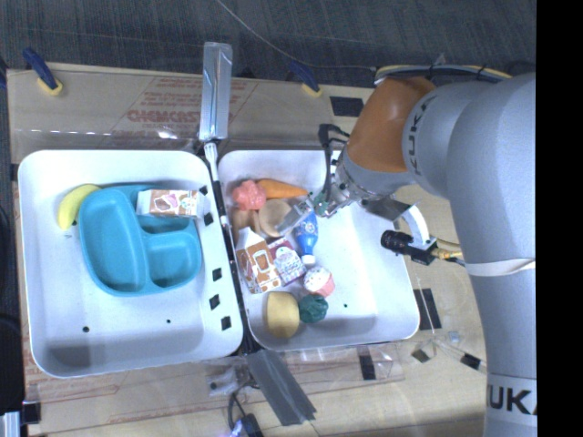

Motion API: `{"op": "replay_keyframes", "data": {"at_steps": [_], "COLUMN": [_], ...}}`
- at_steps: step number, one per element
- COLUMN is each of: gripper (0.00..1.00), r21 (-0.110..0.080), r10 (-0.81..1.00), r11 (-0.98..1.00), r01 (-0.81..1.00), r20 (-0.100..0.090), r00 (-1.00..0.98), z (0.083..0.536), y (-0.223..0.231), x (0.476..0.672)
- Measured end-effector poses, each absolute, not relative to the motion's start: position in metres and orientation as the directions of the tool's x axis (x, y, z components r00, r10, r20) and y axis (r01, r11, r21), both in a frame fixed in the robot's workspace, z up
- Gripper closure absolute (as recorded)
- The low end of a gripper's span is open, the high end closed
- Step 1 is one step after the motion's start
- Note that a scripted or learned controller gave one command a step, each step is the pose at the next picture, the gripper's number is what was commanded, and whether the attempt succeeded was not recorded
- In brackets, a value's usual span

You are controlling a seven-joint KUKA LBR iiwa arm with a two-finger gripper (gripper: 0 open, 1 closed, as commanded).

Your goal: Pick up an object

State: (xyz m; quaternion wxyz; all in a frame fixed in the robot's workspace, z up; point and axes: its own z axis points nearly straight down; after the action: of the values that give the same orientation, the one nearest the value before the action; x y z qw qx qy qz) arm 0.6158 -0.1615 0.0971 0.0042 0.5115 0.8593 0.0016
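My gripper [303, 212] reaches down into the right bin [383, 289], near its upper middle. It hangs over a tan round object [271, 218] and just above a blue and white bottle [307, 236]. Beside it to the left lie a pink lump [246, 194] and an orange carrot [281, 189]. Lower in this bin sit a printed carton [269, 265], a pink and white cup [320, 283], a yellow lemon [281, 313] and a dark green object [313, 309]. I see nothing lifted off the pile.
The left bin [55, 326] holds a blue divided tray [137, 244], a banana [75, 203] at its upper left and a small carton [169, 203] on the tray's top edge. The grey arm [455, 144] covers the right bin's right side. A metal divider [215, 89] stands between the bins.
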Motion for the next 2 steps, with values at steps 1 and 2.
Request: {"op": "replay_keyframes", "data": {"at_steps": [1, 2], "gripper": [1.00, 1.00], "r21": [0.006, 0.001], "r10": [0.877, 0.938], "r11": [0.481, 0.345], "r01": [0.877, 0.938], "r20": [-0.004, 0.000], "r00": [-0.481, -0.345], "z": [0.106, 0.186], "y": [-0.160, -0.106], "x": [0.617, 0.659]}}
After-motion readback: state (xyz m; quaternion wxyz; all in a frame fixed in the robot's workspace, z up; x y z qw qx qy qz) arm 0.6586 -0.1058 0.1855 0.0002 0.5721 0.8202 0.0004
